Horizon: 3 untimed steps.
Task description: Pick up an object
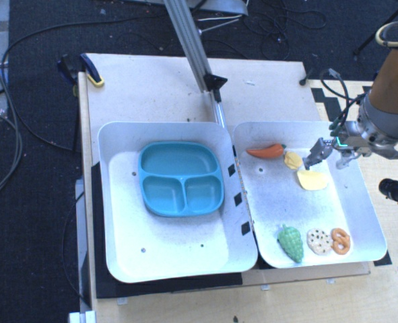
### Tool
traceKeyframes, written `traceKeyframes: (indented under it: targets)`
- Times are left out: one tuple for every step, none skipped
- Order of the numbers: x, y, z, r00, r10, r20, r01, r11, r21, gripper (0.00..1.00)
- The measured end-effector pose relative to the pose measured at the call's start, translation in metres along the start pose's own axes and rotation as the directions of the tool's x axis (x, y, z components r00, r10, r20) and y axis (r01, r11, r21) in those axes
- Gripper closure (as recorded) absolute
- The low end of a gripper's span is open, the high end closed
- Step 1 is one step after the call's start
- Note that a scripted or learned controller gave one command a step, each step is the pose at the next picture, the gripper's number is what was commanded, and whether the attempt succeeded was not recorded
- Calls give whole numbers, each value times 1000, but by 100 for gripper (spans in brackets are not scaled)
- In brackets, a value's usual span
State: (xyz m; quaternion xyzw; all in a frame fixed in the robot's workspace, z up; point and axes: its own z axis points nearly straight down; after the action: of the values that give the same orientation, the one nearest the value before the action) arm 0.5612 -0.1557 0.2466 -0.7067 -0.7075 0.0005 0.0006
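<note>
1. The surface (pixel 266 79) carries two white bins side by side. The left bin (pixel 118 180) holds a blue tray (pixel 182 179) with three compartments. The right bin (pixel 360 200) holds all the small things, and my arm (pixel 387 99) reaches over its far right part.
2. My fingers (pixel 318 155) hang over the far half of the right bin. I cannot tell whether they are wide or narrow; they are dark and small here, and I see nothing between them.
3. The nearest thing is a pale yellow slice (pixel 312 180), just near of my fingers. It looks flat, light and probably slippery; I would pinch it across its short width.
4. A smaller yellow piece (pixel 292 159) sits just left of my fingers, rounder and likely easier to close on.
5. An orange carrot (pixel 267 151) lies further left; grip it across its middle.
6. Near edge, well apart from me: a green piece (pixel 291 242), a cookie (pixel 318 241) and a pretzel (pixel 341 241), all likely light toys.
</note>
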Motion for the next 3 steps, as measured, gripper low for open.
traceKeyframes:
  targets:
    - [0,0,-1,1000,0,0,0,1000,-1,0]
    - [-1,-6,62,1000,2,-1,-2,1000,5,0]
    - [4,-5,106,1000,1,-1,-1,1000,3,0]
